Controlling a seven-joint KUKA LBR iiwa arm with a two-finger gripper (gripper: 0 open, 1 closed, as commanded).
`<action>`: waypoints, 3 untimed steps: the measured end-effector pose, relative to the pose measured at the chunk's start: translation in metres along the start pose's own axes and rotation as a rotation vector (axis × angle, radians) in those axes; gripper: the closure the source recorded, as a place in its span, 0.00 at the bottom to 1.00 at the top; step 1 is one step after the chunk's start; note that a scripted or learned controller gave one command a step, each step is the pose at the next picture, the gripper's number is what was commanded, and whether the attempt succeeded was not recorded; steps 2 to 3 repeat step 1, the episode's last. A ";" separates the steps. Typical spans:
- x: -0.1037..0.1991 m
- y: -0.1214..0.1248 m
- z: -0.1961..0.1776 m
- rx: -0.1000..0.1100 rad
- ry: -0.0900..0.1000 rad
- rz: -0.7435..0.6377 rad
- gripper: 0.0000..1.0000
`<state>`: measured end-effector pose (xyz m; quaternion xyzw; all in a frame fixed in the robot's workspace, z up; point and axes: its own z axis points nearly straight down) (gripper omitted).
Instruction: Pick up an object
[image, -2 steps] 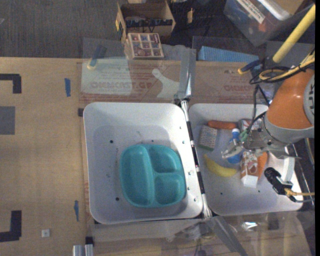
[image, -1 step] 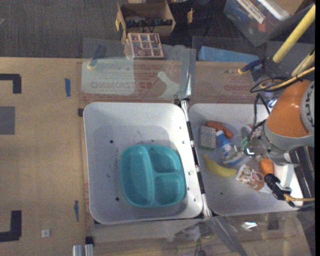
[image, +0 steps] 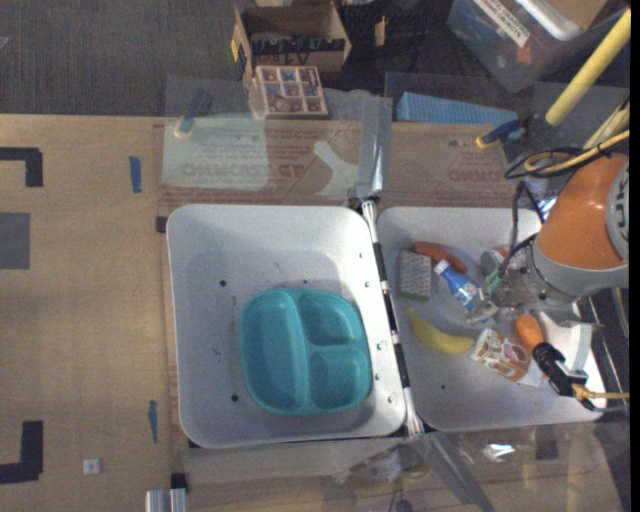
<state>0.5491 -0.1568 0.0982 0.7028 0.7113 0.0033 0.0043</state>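
Camera view: bin (image: 200, 260) with teal plate (image: 303, 350)

**Right bin (image: 470, 398) tight round gripper (image: 497, 290); left bin (image: 210, 260) roomy**

Gripper is hemmed in on most sides.
- Just view-left of it: blue-white bottle (image: 460, 288), touching or nearly, can't tell.
- Farther left: grey block (image: 415, 275), w/ red-orange sausage-shaped thing (image: 440, 253) just beyond it toward the far wall.
- Below-left: banana (image: 440, 338), lying flat.
- Just below: orange carrot (image: 527, 330) and snack packet (image: 500, 355), side by side.

Bare floor in right bin is a strip along the near edge under the packet, plus the near-left corner.

In left bin, well apart from gripper across the rims, teal divided plate (image: 305, 350) fills the near-centre. Floor is open at the far side and view-left of the plate.
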 end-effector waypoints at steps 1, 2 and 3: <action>0.113 0.067 -0.101 0.010 0.001 0.027 1.00; 0.113 0.067 -0.101 0.010 0.001 0.027 1.00; 0.113 0.067 -0.101 0.010 0.001 0.027 1.00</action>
